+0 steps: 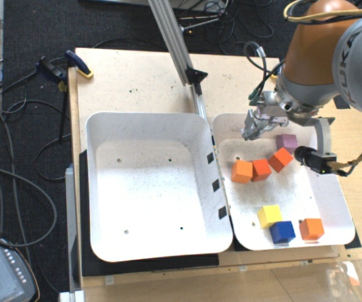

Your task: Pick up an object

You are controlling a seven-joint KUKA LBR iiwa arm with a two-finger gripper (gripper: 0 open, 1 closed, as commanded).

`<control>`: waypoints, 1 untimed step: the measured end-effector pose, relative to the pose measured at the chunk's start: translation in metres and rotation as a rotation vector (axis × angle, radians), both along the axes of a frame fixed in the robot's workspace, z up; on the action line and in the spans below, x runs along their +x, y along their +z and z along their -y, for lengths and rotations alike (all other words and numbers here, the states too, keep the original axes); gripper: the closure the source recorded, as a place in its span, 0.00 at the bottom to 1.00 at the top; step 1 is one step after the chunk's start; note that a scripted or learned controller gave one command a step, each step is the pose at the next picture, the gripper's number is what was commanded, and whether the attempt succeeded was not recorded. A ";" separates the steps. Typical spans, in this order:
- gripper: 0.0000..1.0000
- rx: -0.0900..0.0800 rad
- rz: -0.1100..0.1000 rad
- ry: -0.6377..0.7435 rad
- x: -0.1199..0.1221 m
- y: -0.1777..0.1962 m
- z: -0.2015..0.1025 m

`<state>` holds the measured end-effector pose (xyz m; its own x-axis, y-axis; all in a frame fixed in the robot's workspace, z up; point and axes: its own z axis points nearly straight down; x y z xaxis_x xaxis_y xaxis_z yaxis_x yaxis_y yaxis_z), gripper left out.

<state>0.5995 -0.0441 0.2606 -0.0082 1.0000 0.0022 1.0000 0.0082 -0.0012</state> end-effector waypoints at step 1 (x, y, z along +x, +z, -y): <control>1.00 -0.001 -0.002 -0.001 -0.018 -0.014 -0.045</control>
<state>0.5819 0.0007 0.2462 -0.0073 1.0000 0.0016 1.0000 0.0073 -0.0034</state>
